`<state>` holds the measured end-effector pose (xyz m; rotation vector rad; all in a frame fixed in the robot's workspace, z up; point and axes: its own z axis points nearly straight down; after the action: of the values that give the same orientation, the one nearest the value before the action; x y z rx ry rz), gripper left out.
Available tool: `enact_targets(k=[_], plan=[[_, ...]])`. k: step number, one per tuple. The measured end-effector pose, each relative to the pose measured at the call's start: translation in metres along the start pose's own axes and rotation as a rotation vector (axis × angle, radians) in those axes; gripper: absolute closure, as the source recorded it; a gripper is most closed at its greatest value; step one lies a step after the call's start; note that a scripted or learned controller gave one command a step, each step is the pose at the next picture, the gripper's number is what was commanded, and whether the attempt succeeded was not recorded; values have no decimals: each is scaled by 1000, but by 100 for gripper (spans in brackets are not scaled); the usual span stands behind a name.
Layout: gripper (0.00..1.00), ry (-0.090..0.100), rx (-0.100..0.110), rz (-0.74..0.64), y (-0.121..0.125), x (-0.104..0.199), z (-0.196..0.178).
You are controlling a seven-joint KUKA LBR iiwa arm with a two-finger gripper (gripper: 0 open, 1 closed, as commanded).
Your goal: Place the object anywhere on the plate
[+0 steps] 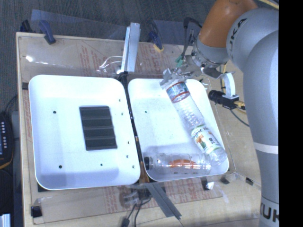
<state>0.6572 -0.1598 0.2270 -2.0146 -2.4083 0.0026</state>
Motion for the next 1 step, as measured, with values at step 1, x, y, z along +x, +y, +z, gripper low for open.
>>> enact_targets(k=[1], plan=[[100,0,0,-205,3,113,-5]])
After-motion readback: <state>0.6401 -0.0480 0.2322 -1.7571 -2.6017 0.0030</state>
